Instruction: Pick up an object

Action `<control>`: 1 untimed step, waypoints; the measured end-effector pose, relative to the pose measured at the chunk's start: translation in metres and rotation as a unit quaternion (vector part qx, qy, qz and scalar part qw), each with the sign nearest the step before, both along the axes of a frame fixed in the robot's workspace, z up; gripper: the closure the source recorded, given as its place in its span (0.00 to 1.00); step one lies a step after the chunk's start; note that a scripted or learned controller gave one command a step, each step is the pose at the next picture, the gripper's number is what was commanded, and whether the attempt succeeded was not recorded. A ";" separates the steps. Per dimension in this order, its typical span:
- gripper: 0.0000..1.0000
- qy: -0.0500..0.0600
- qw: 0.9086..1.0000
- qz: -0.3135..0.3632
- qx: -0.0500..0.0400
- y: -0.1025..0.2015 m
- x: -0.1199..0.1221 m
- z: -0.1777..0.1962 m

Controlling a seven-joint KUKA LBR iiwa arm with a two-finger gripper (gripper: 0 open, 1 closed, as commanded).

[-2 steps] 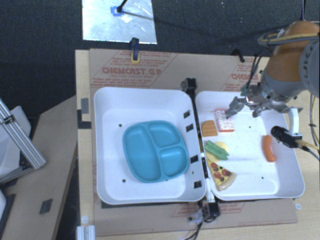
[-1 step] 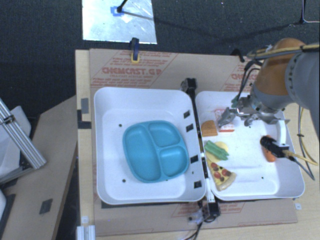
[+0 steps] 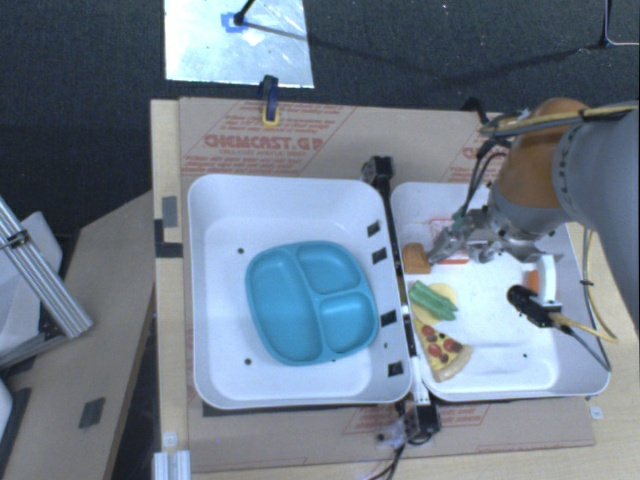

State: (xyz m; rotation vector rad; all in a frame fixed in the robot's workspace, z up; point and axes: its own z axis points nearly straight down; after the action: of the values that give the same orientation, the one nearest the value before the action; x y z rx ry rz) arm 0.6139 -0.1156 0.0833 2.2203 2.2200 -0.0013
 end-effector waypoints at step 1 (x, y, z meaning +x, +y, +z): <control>1.00 -0.002 1.000 0.001 0.000 0.001 0.001 0.012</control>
State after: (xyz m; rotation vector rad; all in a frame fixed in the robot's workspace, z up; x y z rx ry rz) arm 0.6152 -0.1150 0.0958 2.2175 2.2197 0.0031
